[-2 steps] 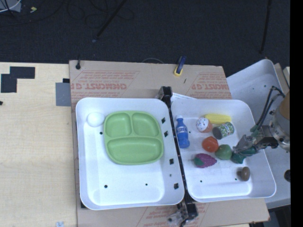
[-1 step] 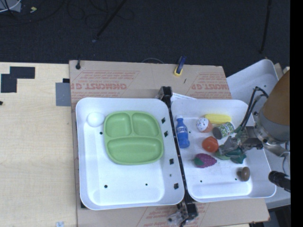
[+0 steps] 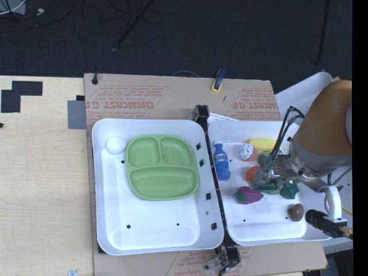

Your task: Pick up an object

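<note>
- Two shallow white bins sit on a brown cardboard sheet; the left bin (image 3: 109, 229) holds a green sectioned plastic plate (image 3: 161, 168).
- From the camera view, the gripper (image 3: 269, 176) hangs low in the right bin (image 3: 270, 226), among an orange round toy (image 3: 252, 172), a purple grape cluster (image 3: 248, 195) and a dark green piece (image 3: 289, 189).
- Whether its fingers are spread, I cannot tell.
- A good pick would centre on one toy before lifting.

Two bins sit side by side on the table (image 3: 40, 183). The left bin (image 3: 115, 229) holds a divided plate (image 3: 161, 168) near its middle, with a small ball (image 3: 115, 145) beside it in the far left corner. In the right bin (image 3: 259, 230), a bottle (image 3: 221, 161) lies along the left wall; a dotted ball (image 3: 246, 150) and toy corn (image 3: 261, 144) lie behind, toy grapes (image 3: 249, 195) toward the front, and a round nut-like piece (image 3: 295, 211) at the front right. The end effector (image 3: 270, 176) hangs over this bin's middle.
</note>
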Robot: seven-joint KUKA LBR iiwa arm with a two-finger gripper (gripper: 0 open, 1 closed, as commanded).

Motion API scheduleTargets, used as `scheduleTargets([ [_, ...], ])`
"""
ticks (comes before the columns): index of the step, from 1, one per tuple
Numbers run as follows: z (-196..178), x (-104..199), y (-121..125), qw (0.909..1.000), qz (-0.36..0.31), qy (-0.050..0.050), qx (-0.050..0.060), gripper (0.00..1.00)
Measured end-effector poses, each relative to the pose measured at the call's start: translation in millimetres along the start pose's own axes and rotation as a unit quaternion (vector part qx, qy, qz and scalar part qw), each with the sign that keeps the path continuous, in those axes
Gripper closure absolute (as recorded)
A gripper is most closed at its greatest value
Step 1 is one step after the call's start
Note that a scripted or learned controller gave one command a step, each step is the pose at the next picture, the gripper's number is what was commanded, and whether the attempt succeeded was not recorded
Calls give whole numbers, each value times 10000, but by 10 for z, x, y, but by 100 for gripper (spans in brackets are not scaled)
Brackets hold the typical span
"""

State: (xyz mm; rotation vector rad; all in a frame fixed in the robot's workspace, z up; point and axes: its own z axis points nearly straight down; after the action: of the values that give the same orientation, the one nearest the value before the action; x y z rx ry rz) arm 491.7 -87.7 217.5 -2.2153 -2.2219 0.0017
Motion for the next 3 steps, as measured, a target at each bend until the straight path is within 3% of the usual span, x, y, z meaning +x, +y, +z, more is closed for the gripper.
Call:
scheduleTargets([
  [2, -21, 906, 14, 10000, -4, 0, -1, 100],
  [3, -188, 902, 34, 10000, 15, -7, -3, 100],
])
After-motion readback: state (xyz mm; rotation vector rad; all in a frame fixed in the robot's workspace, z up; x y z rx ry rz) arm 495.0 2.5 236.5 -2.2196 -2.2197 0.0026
